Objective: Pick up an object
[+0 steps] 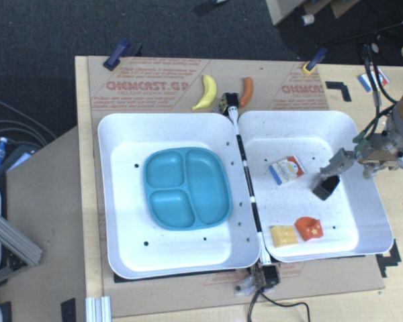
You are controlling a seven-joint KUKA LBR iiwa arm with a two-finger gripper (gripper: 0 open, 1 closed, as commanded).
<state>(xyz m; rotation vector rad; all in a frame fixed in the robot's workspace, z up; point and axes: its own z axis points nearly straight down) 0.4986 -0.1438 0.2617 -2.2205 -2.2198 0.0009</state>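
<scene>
The right bin [336, 129] holds three small things. A blue, white and orange box [285, 170] lies near its middle, and a yellow block [283, 235] and a red-orange piece [309, 227] sit side by side near its front wall. My gripper [328, 183] hangs over the right half of this bin, just right of the box and apart from it. Its dark tip sits low near the bin floor. Nothing shows in its grasp.
The left bin [121, 146] holds a blue divided plate [187, 188]. A toy banana [205, 92] and an orange sausage-shaped toy [246, 91] lie on the bench behind the bins. Clamps [117, 54] stand at the board's far corners. Cables hang at the right.
</scene>
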